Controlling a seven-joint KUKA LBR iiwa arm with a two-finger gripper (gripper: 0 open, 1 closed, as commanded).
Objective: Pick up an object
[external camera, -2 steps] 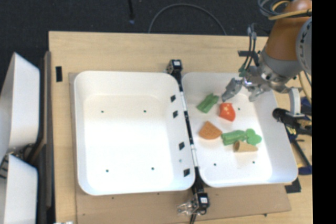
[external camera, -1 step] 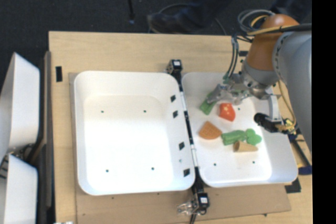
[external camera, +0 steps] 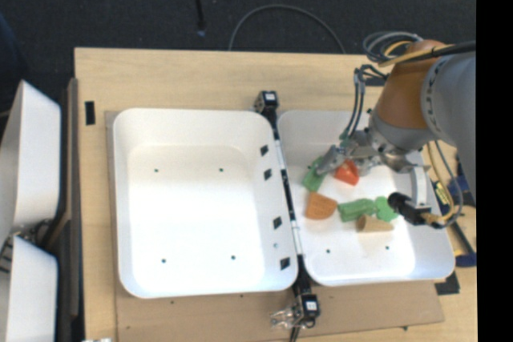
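My gripper [external camera: 338, 160] reaches down into the right bin [external camera: 401, 268] from the right, near the bin's middle. A small red block [external camera: 347, 173] lies directly under and against it. A small green piece [external camera: 313, 180] sits just to the gripper's left. Below these lie an orange wedge [external camera: 321, 207], a longer green block [external camera: 365, 210] and a tan piece [external camera: 375, 224]. The gripper's body hides part of the red block, and I cannot make out whether anything is held.
The left bin [external camera: 128, 172] stands beside the right one, with a divider rim [external camera: 282, 188] and black clips between them. The grey arm with its orange band [external camera: 409, 92] crosses the right bin's far right corner. White boxes [external camera: 32, 164] stand at the left.
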